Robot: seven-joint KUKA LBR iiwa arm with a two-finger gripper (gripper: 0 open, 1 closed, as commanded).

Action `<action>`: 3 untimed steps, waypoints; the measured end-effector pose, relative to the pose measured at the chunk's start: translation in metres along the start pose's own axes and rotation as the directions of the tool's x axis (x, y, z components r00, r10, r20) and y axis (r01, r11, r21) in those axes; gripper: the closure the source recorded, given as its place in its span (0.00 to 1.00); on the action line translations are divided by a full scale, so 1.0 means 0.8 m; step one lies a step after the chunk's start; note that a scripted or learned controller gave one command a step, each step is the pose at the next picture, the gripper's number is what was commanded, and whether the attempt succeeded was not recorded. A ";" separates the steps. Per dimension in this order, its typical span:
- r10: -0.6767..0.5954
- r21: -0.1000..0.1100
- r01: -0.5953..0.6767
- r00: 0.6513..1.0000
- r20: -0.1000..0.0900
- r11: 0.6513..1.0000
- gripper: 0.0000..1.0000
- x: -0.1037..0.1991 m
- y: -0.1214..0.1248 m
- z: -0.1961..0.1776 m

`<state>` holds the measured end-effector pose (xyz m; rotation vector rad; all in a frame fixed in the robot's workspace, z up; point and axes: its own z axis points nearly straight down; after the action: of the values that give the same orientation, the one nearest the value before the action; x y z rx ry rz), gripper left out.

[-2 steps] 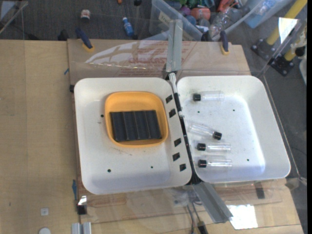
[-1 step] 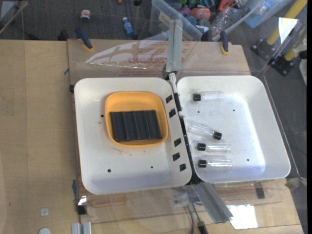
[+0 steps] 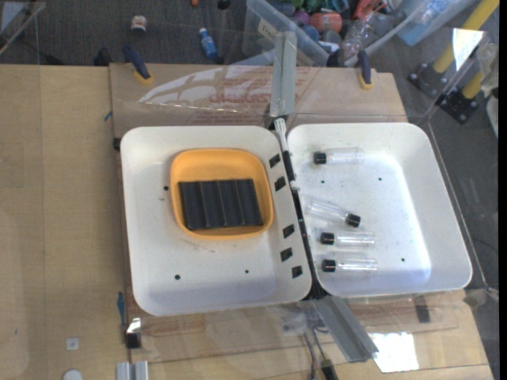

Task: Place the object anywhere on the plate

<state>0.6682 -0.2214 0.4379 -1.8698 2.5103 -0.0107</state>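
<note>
Two white bins sit side by side on a wooden surface (image 3: 55, 212). Whether the claw is released or clenched cannot be told here, and nothing can be placed against it, so places are given by the bins and the side the arm reaches in from.

The left bin (image 3: 150, 275), the one farther from the arm's side, holds a yellow plate (image 3: 184, 169) with rounded corners, lying flat a little above the bin's middle. A black ridged slab (image 3: 220, 204) lies on the plate, covering most of its lower half. It is set square to the plate's edges.

The right bin (image 3: 420, 212), on the arm's side, holds four clear tubes with black caps, all lying down on its left half and none touching the plate.
- The top tube (image 3: 339, 157) lies alone near the bin's far edge, cap to the left.
- The second tube (image 3: 333, 212) lies at a slant near the middle, cap at its lower right end.
- The third tube (image 3: 348, 239) lies just below it, cap to the left.
- The fourth tube (image 3: 348, 266) lies nearest the front edge, cap also to the left.

A row of small black tabs (image 3: 287, 230) runs along the seam between the two bins. Past the bins' far edge stands a clear tub (image 3: 273, 2) of bright plastic toys.
</note>
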 end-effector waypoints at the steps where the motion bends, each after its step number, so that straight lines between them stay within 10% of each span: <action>1: -0.200 -0.001 0.200 0.980 0.000 0.980 1.00 0.000 0.000 0.000; 2: -0.460 -0.002 0.460 0.888 0.002 0.888 1.00 0.000 0.000 0.001; 3: -0.761 -0.002 0.761 0.648 0.004 0.648 1.00 -0.011 0.003 0.002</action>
<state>0.6681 -0.2124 0.4365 -2.7538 1.4965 -0.0101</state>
